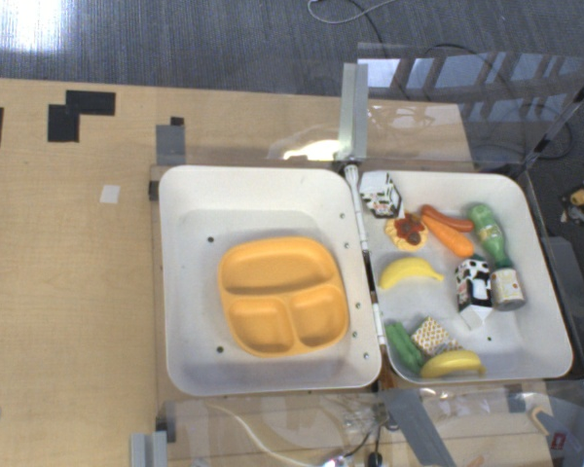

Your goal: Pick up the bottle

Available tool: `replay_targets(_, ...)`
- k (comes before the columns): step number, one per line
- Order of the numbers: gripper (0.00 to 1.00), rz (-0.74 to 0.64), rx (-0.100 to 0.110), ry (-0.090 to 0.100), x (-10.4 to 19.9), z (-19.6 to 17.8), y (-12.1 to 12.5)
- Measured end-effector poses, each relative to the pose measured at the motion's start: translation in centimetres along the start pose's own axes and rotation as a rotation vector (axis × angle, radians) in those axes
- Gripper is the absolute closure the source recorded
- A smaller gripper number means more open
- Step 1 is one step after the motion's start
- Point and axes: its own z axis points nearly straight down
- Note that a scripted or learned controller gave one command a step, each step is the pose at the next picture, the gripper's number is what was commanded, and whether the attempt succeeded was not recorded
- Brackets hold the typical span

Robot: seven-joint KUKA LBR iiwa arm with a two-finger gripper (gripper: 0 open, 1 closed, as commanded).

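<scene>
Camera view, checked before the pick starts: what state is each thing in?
Green plastic bottle: lying flat, right bin.
Orange divided plate: upright, left bin.
Black-and-white cow-print carton: standing.
Small tin can: on its side.
Yellow banana: lying loose.
</scene>
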Motion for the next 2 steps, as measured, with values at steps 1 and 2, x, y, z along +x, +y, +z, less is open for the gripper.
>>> replay_targets(1,0.00,0.118,-0.001,0.002,-2.1,-3.4,1.6)
replay_targets(2,0.00,0.125,-0.001,0.001,-2.1,-2.2,1.6)
